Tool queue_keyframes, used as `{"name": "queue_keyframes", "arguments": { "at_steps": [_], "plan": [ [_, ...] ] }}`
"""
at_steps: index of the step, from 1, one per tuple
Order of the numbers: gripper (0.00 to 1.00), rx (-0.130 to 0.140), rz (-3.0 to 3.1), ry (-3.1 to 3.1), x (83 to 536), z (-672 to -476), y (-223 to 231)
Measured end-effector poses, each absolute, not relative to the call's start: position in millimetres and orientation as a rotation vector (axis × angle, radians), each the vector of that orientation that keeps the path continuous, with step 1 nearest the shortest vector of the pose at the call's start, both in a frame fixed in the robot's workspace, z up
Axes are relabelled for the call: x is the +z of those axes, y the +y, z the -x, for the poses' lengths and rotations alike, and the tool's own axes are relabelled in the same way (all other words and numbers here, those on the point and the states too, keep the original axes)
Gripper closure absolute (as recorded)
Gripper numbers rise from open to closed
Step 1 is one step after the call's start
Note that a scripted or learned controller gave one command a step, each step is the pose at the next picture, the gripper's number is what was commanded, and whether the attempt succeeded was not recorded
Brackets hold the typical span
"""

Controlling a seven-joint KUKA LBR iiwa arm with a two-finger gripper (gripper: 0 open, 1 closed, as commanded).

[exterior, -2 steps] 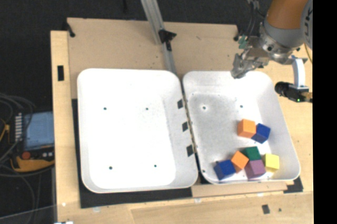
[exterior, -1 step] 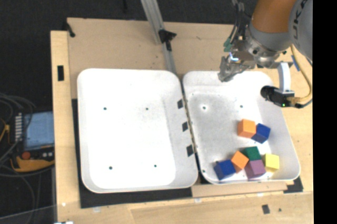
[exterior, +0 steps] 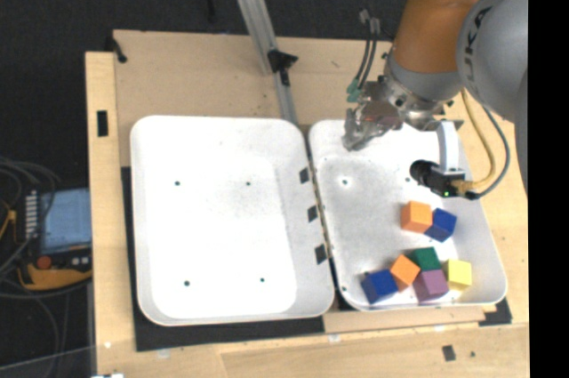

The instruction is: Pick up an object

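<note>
So the blocks are all sitting in the right bin (exterior: 356, 189), bunched toward its near right corner. We've got an orange cube (exterior: 415, 216) touching a blue cube (exterior: 441, 225) a bit up from the rest, then along the near edge a second blue block (exterior: 380, 285), a second orange block (exterior: 405, 269), a green block (exterior: 427, 258), a purple block (exterior: 432, 285) and a yellow block (exterior: 460, 273), all packed tight against each other. The tool (exterior: 360, 132) is well apart from them, up at the far left corner of that same bin, right by the rim. We can't make out anything between its fingers, and honestly we can't tell whether they're spread or closed from this angle. The arm (exterior: 444, 20) comes in over the far right corner of the counter (exterior: 196, 74). The left bin (exterior: 160, 145) sits right beside the right one, and a metal pole (exterior: 253, 3) slants up from the counter's far edge.
</note>
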State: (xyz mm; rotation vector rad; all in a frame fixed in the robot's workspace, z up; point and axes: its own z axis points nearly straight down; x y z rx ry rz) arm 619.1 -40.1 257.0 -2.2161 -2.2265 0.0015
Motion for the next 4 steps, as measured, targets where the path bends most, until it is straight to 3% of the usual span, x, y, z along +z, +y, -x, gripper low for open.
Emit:
{"name": "queue_keyframes", "arguments": {
  "at_steps": [3, 4],
  "plan": [
    [1.0, 0.002, 2.214, -2.227, 235.2, -551.3, 98.6],
    [0.0, -0.002, 2.22, -2.221, 235.5, -551.9, 97.1]
  ]
}}
